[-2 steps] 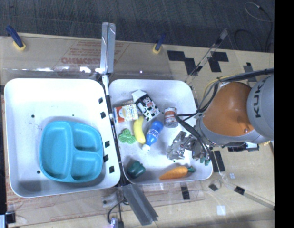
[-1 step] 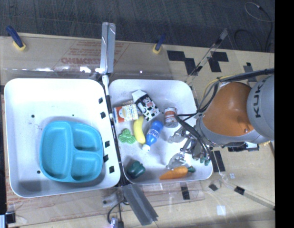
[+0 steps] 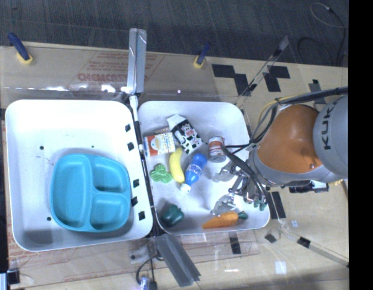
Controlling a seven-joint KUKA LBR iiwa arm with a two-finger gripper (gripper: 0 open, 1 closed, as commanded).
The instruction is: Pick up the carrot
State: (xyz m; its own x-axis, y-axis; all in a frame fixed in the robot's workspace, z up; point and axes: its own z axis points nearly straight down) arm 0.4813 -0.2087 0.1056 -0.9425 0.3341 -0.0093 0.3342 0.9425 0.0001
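Hand: the hand (image 3: 230, 203) hung low in the right bin (image 3: 253, 132), its metal tips right above the carrot; whether the tips were apart or together could not be told.
Carrot: the carrot (image 3: 221, 221) lay flat just below the hand, along the bin's near wall, its green top toward the right corner; contact with the hand could not be told.
Edges: the near wall ran just beyond the carrot, and the right wall stood close on the hand's arm side; the corner where they meet was the nearest boundary.
Open room: bare white floor stretched from the hand toward the left, between the carrot and the bottle.
Nearby things: a blue bottle (image 3: 195, 170) lay tilted up and left of the hand, with a banana (image 3: 176, 166) beside it and a leafy green piece (image 3: 160, 174) further left; a small can (image 3: 216, 148) stood above the hand.
Further things: a dark green item (image 3: 171, 214) sat well to the hand's left, by the near wall; a black-and-white carton (image 3: 185, 134) and an orange box (image 3: 159, 143) lay at the far side.
In the way: cables (image 3: 241, 156) crossed above the hand from the arm (image 3: 292, 144).
Left bin: the left bin (image 3: 29, 119), well apart from the hand, held a blue tray (image 3: 90, 192).
Surface: the surface (image 3: 313, 222) showed beyond the right wall.
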